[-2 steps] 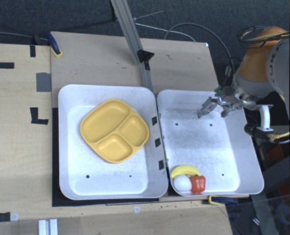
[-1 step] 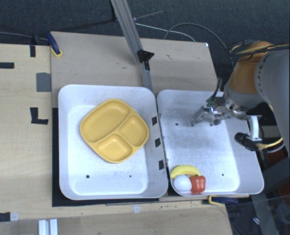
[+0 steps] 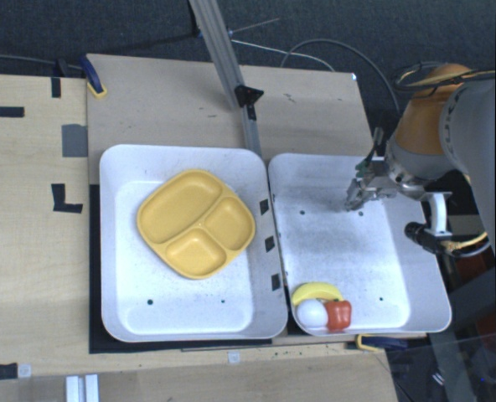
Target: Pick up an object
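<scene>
Holding a yellow divided tray (image 3: 196, 223), left bin (image 3: 118, 249); right bin (image 3: 415, 300): banana (image 3: 315, 291), egg (image 3: 312, 313), perhaps pepper (image 3: 338, 314).

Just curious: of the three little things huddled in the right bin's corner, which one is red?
The red piece, rightmost of the cluster, beside the white ball; the yellow piece lies behind them.

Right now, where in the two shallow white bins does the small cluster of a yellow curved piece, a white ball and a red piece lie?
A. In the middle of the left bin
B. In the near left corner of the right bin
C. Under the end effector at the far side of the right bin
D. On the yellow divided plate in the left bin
B: the cluster of yellow curved piece, white ball and red piece sits in the right bin's near left corner, apart from the end effector and the yellow divided plate.
</scene>
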